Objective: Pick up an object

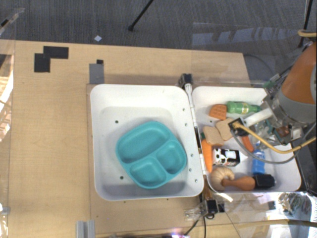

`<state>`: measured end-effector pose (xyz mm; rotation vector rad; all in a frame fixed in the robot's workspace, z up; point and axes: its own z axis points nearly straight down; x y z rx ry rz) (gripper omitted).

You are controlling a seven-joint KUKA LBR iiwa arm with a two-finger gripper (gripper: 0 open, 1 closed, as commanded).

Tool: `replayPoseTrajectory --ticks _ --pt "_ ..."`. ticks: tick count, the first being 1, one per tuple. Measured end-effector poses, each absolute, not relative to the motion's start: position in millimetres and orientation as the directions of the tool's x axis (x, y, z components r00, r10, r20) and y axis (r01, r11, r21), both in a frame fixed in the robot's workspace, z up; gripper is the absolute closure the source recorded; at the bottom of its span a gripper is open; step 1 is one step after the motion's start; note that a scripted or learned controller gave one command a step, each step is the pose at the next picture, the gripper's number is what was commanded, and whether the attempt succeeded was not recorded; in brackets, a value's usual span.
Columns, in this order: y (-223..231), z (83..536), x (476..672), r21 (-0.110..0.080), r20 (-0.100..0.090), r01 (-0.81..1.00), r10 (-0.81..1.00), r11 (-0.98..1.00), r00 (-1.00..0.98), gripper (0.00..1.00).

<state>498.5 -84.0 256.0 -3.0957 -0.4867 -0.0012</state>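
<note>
The pincer (275, 131) is held low over the cluttered bin (247, 89), carried by the grey arm (299, 86) with its orange band. Whether it is released or clenched cannot be told, since its tip is lost among cables and brackets, and nothing is seen to be grasped. Every candidate for pick-up lies in this bin, which is judged to be why the pincer is stationed here. The other bin (106, 133), well away from it across the worktop (49, 143), holds only a teal divided plate (151, 154). Nearest to the pincer are a blue object (258, 163) just below it in the view and an orange stick (246, 143) just beside it. These are judged the likeliest targets. A green bottle (242, 106) is laid on its side just above the pincer. Bread slices (223, 131) and a carrot (206, 155) are found farther off, toward the wall between the bins. The things lie close together, some touching, so a neighbour may be nudged or caught during a descent.
</note>
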Motion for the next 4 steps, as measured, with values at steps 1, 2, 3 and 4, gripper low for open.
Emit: replayPoseTrajectory --ticks 1,2,3,4 --pt "-82.8 265.8 499.9 -0.010 0.002 0.321 0.321 -0.947 0.947 1.00" --pt "-81.7 275.6 501.3 -0.011 0.001 0.336 0.336 -0.942 0.942 1.00" --pt "-134.3 334.5 492.5 0.002 0.004 0.209 0.210 -0.978 0.978 1.00" --pt "-186.5 371.5 487.9 0.003 0.004 0.205 0.205 -0.979 0.979 1.00"
